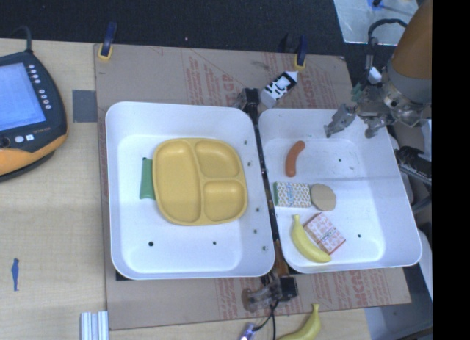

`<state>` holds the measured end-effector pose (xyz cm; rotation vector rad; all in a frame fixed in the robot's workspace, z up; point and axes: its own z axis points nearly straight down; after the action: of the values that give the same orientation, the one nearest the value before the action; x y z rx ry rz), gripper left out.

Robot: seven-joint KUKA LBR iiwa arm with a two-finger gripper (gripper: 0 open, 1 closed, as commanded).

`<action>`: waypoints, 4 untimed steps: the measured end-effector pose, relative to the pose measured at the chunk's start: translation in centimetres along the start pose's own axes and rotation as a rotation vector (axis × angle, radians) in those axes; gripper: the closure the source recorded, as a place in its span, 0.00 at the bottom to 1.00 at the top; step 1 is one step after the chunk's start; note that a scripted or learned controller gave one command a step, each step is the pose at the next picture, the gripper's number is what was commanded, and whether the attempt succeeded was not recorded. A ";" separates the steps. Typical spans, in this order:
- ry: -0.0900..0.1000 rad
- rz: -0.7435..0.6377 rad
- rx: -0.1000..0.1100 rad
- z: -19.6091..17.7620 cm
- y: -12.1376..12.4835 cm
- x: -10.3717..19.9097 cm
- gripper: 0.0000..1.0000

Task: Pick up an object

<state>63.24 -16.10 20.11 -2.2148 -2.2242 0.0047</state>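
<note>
My gripper (357, 124) hangs over the far right part of the right bin (382, 184). Its two fingers are spread open with nothing between them. Below and to its left in that bin lies a reddish sausage (294, 157). Nearer the front are a small green-white box (292, 194), a round brown cookie (323, 197), a yellow banana (307, 243) and a red patterned packet (325, 233). None of them touches the gripper.
The left bin (132, 243) holds a yellow divided plate (200, 181) lying over a green item (146, 178). A teach pendant (26, 114) sits at the far left of the bench. A second banana (305, 325) lies in front of the bins, and a black-white object (279, 87) behind them.
</note>
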 end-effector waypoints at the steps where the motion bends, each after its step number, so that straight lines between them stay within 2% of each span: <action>1: 0.001 -0.001 0.004 11.1 -8.4 -0.8 0.00; 2: 0.000 -0.002 0.001 11.0 -12.2 0.0 0.00; 3: -0.001 -0.007 0.002 10.0 -12.1 -0.1 1.00; 4: 0.001 -0.004 0.000 11.0 -10.3 5.9 1.00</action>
<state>52.83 -10.20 9.17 -2.2100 -2.2282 0.0039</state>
